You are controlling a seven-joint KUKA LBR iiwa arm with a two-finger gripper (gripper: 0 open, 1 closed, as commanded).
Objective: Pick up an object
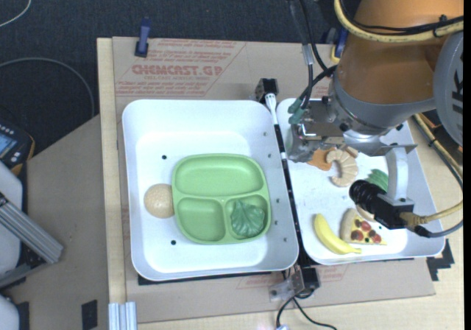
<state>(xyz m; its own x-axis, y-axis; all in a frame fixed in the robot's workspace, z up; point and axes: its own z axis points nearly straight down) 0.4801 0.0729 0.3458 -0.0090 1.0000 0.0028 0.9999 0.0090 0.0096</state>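
The right bin (423,247) holds a yellow banana (330,236), a pizza slice (360,227), a pale croissant (344,169), an orange piece (321,159) and a green piece (379,177). My gripper (307,138) hangs over the upper left part of this bin, close to the orange piece and the croissant. The arm's bulk hides its tip. In the left bin (147,130) lies a green divided plate (218,196) with a green leafy item (247,219) in its lower right compartment. A tan round bun (158,200) rests against the plate's left side.
A black hose end (377,205) on the arm hangs over the right bin beside the pizza slice. The bins' shared rim (283,174) runs just left of the gripper. Both bins stand on a cardboard sheet (176,63). Grey equipment (18,225) stands at the far left.
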